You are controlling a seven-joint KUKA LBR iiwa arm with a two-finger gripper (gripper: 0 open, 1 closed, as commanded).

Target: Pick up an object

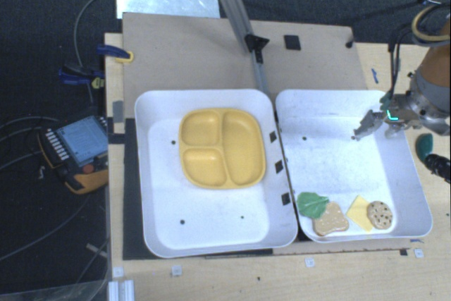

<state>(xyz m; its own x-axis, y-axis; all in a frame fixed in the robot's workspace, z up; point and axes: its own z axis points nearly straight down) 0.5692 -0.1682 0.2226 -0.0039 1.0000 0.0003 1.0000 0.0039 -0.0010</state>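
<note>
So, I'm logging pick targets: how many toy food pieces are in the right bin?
4, clustered at its near edge: green leaf, bread slice, cheese wedge, cookie.

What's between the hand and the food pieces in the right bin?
Nothing visible. The hand sits over the right bin near its far right; the lettuce, bread slice, cheese and cookie lie along its near edge, bare floor between.

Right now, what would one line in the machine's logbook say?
pincer: over right bin, upper right, holding nothing | yellow tray: left bin | toast, cheese, cookie, green leaf: right bin's near edge, untouched
</note>
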